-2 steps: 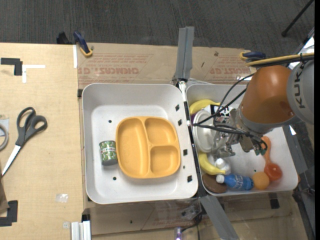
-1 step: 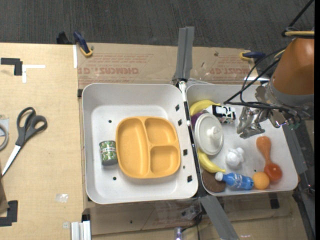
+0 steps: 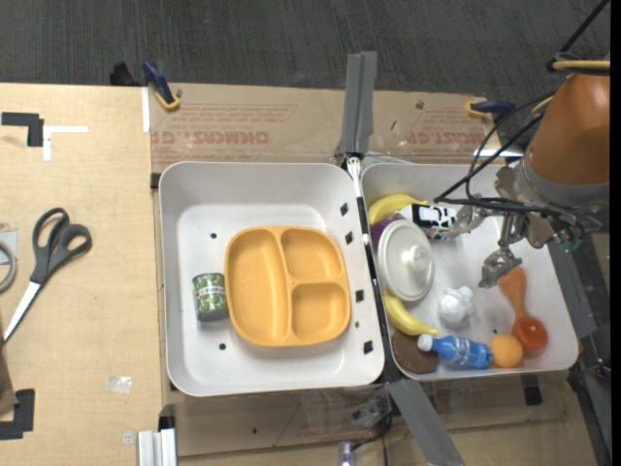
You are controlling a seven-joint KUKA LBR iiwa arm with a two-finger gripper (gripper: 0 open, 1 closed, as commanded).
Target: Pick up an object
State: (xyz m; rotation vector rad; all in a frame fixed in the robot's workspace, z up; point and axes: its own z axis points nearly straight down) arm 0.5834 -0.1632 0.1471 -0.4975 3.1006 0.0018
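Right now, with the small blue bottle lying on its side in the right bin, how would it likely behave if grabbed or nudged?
The blue bottle lies on its side, so a nudge would probably roll it. It looks small and plastic, likely light and somewhat slippery. It sits tight between the orange ball and a brown disc, so the end effector may jostle these neighbours.
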